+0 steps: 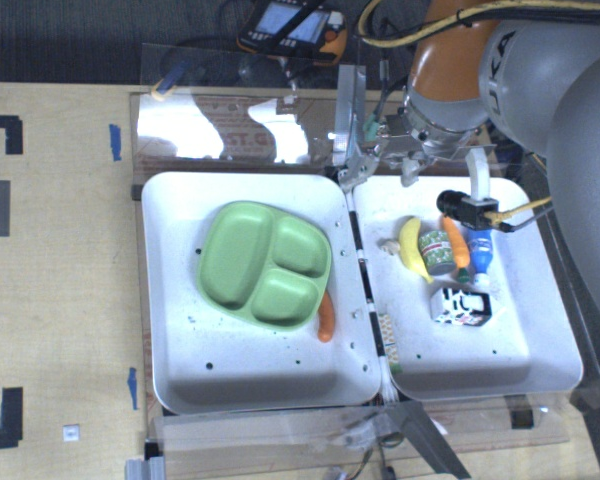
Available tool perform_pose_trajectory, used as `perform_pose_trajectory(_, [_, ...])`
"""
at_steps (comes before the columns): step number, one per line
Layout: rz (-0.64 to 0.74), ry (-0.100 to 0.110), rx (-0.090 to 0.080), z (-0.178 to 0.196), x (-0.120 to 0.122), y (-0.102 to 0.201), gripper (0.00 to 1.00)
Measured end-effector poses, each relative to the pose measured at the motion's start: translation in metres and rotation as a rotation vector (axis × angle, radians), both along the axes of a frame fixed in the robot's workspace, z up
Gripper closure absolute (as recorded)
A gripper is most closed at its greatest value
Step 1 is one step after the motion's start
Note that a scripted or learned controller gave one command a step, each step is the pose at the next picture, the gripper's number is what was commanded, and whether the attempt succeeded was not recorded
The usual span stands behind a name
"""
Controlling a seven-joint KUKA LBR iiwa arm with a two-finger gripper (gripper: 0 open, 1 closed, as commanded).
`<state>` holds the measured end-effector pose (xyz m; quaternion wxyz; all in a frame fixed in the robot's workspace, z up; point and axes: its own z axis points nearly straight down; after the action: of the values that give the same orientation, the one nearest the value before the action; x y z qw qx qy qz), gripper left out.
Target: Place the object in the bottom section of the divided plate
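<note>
The green plate lies in the middle of the left bin, turned at an angle, with one large section on its left and two smaller ones on its right. A small carrot lies outside the plate on the bin floor. It touches the plate's lower right rim and sits close to the bin's right edge.

Across the divider, the right bin holds a tight cluster near its middle: a banana, a can just beside it, a second carrot and a blue bottle. A black-and-white toy sits just below them, toward the bin's front edge.

The gripper hangs over the back edge of the right bin, near the corner where the two bins meet, well apart from the plate and from the small carrot. I cannot tell whether it is open or closed, and nothing can be seen held in it.

The bench to the left of the bins is bare wood with blue tape marks.
</note>
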<state>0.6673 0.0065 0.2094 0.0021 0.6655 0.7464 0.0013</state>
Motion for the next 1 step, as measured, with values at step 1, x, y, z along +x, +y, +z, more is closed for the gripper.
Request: perform_pose_trajectory(1, [0.102, 0.006, 0.001, 0.0051, -0.012, -0.0275, 0.0])
